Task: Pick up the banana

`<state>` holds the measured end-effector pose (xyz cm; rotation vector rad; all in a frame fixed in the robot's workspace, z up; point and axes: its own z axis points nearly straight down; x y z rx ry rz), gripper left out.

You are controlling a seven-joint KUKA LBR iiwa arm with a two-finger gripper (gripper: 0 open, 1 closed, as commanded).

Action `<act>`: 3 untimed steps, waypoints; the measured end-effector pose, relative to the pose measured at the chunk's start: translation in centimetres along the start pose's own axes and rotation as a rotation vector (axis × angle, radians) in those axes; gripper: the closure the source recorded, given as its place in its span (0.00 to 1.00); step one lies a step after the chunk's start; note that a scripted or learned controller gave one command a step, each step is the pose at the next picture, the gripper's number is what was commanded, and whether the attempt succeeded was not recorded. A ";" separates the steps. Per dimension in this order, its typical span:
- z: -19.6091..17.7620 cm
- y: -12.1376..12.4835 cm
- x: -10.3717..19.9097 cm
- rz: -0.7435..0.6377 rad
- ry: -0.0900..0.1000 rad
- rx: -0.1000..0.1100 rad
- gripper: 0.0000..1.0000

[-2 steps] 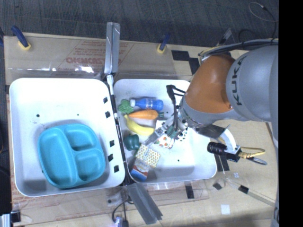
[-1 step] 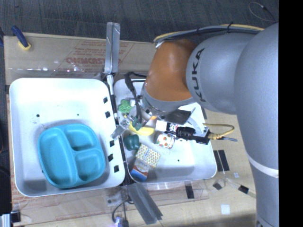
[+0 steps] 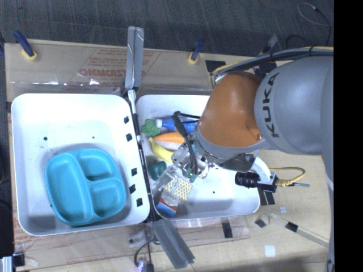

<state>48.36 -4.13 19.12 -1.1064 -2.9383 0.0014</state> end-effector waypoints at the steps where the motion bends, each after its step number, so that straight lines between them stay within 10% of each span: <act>1: 0.0 6.0 -4.8 0.026 -0.001 0.000 0.00; 2: 0.0 2.0 0.1 -0.272 0.000 0.000 0.00; 3: 7.8 0.2 -7.8 -0.222 -0.001 0.000 0.00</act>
